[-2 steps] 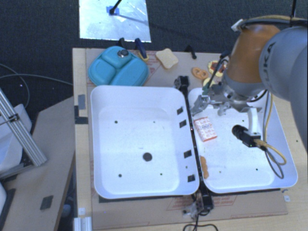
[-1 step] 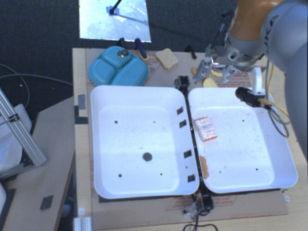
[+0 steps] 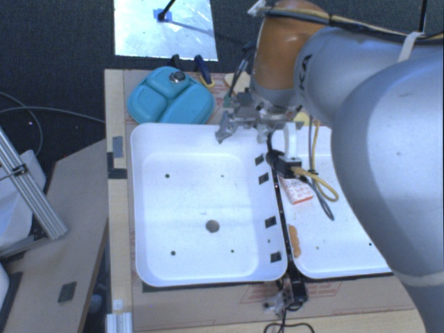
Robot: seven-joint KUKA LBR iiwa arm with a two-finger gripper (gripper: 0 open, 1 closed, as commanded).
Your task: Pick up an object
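Note:
My gripper (image 3: pixel 243 132) hangs over the far edge of the bins, just above the back right corner of the left bin (image 3: pixel 149 186). Its two metal fingers stand open, spread apart, with nothing between them. A small round grey-brown object (image 3: pixel 212 225) lies on the left bin's floor, well nearer the camera than the gripper. In the right bin (image 3: pixel 340 255) a small red and white packet (image 3: pixel 300 191) lies by the dividing edge. A thin orange-brown piece (image 3: pixel 294 240) lies nearer the front. The arm's bulk hides most of the right bin.
A teal plastic shape (image 3: pixel 170 97) rests on the bench behind the left bin. A yellow cable loop (image 3: pixel 325 184) hangs from the arm over the right bin. Black tabs (image 3: pixel 269 223) line the rim between the bins. A metal frame (image 3: pixel 28 186) stands at left.

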